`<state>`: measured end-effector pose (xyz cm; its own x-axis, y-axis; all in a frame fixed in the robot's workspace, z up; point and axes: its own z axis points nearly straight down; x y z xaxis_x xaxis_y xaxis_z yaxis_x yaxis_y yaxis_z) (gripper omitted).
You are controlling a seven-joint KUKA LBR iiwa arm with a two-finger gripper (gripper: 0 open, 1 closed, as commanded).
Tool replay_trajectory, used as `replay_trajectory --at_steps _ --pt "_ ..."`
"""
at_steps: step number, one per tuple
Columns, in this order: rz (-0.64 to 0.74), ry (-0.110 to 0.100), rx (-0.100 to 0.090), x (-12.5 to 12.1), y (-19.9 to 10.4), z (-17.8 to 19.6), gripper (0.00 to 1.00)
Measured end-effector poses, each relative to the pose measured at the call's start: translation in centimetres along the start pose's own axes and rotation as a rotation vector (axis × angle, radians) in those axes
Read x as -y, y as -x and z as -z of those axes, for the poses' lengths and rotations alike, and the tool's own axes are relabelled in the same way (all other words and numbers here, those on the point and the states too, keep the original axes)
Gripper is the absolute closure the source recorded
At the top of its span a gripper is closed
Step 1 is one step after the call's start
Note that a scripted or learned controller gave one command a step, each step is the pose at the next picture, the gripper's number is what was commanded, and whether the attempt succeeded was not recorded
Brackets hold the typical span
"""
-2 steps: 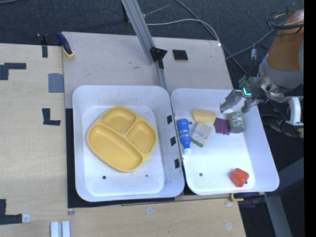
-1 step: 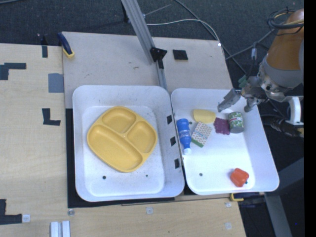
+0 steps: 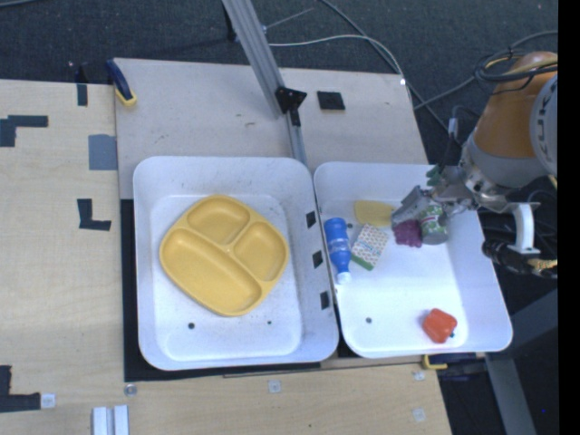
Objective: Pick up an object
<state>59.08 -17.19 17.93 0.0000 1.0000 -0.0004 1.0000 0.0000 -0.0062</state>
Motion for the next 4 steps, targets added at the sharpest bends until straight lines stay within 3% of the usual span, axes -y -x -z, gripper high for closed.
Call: replay_trajectory --at_steps 1,2,3,4 --pt "0.001 0.0 0.0 -0.1 0.7 -6.1 0.0" --pt "0.001 0.01 -0.003 -0.4 0.7 -9.0 0.0" --pt "0.004 0.026 0.001 -0.9 0.6 -7.3 1.0" --pt "0.002 0.009 0.001 0.1 0.5 -2.2 1.0"
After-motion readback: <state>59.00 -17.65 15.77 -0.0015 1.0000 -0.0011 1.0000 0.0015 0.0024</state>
